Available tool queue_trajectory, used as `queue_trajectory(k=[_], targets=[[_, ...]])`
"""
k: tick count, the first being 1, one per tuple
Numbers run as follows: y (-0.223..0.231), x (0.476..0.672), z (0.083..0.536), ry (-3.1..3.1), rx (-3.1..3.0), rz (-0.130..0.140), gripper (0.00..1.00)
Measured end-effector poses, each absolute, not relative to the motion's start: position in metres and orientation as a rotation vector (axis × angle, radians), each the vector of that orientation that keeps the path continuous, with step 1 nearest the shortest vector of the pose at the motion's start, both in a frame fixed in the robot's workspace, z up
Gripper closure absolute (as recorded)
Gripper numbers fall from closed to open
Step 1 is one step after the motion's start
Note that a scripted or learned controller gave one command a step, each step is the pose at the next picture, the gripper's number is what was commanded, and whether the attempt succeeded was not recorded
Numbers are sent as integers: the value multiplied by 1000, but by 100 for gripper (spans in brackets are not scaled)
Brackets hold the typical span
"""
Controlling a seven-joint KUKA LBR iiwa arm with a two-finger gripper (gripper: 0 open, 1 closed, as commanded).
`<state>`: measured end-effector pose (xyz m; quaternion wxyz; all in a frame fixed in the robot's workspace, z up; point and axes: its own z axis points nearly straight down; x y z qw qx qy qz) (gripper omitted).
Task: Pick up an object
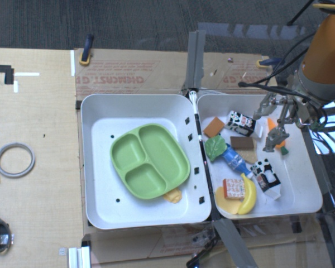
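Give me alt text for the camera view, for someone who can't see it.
A grey and orange robot arm reaches from the right, its gripper over the right bin, which holds a banana, a blue bottle, a green leaf toy and small boxes. The left bin holds a green divided plate.

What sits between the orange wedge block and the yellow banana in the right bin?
In the camera view, a green leafy toy and a blue plastic bottle lie between the orange wedge block and yellow banana.

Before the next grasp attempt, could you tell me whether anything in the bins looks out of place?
One thing: a small yellow piece in the left bin is wedged partly under the green divided plate, away from the right bin's clutter.
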<state>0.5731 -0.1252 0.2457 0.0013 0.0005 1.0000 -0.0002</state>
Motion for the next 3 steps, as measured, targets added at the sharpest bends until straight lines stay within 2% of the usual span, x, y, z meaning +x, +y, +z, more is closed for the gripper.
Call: queue_trajectory(k=[1, 2, 3], targets=[[-109, 587, 97, 3116, 385, -1, 0], [-108, 588, 106, 3114, 379, -2, 100], [-52, 562, 192, 3125, -283, 1, 100]])
